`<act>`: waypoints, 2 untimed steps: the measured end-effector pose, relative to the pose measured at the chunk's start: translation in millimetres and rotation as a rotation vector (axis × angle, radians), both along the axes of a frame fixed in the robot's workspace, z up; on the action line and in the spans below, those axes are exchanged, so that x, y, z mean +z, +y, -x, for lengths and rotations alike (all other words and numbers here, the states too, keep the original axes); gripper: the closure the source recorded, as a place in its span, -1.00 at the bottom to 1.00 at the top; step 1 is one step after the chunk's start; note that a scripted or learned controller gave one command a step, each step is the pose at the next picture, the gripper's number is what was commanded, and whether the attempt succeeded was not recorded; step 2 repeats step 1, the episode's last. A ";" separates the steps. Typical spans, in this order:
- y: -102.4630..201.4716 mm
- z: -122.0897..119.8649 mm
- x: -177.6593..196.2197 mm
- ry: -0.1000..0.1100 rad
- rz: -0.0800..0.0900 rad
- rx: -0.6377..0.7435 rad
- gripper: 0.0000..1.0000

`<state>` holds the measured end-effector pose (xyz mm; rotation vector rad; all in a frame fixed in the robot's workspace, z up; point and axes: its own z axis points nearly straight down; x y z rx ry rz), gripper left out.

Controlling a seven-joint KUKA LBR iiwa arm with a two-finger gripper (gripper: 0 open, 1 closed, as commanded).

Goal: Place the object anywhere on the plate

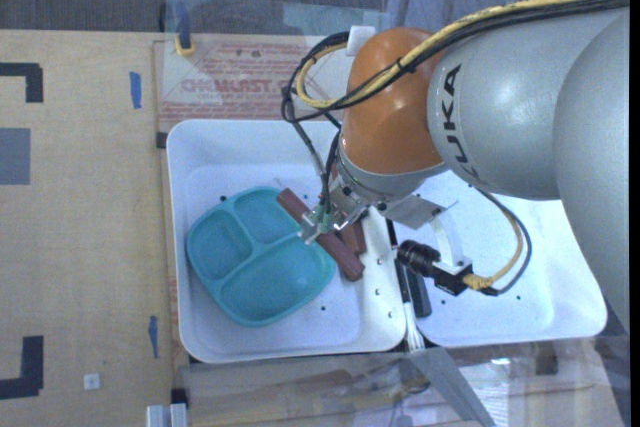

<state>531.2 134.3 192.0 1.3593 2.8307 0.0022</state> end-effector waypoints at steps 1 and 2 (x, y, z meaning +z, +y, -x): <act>-0.4 -0.2 0.3 -0.001 0.000 0.000 -1.00; -0.4 -0.2 0.3 -0.001 0.000 0.000 -1.00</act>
